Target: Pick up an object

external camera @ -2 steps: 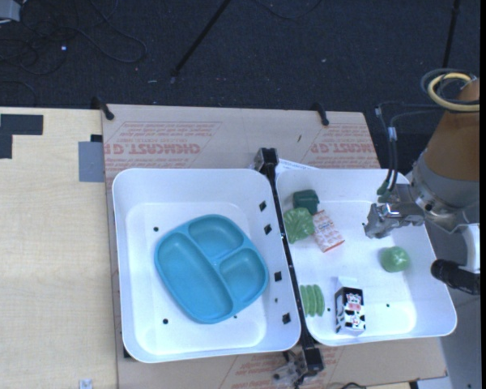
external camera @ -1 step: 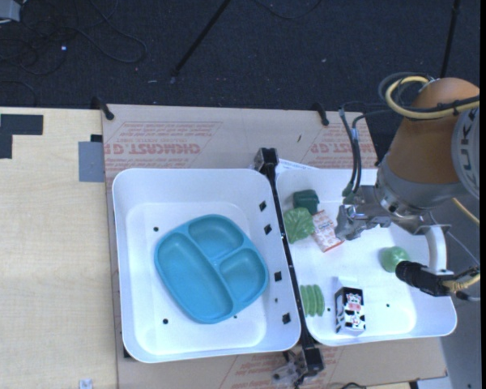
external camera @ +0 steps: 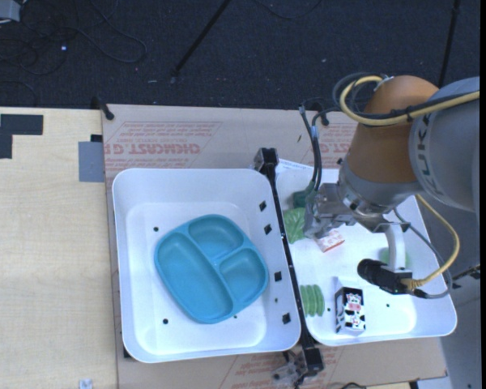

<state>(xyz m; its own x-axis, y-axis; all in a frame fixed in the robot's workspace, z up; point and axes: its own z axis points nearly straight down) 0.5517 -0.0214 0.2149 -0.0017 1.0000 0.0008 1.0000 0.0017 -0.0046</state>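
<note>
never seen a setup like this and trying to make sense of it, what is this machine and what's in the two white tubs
This is one photo from a camera fixed above a bench, looking down at a slant. The grey and orange machine is a robot arm reaching in from the right. Its gripper hangs over the right bin. That bin has a small white and red box just by the gripper, a ridged green piece, another green piece and a black and white carton. The left bin holds a blue divided plate. I can't tell whether anything is held.
</note>
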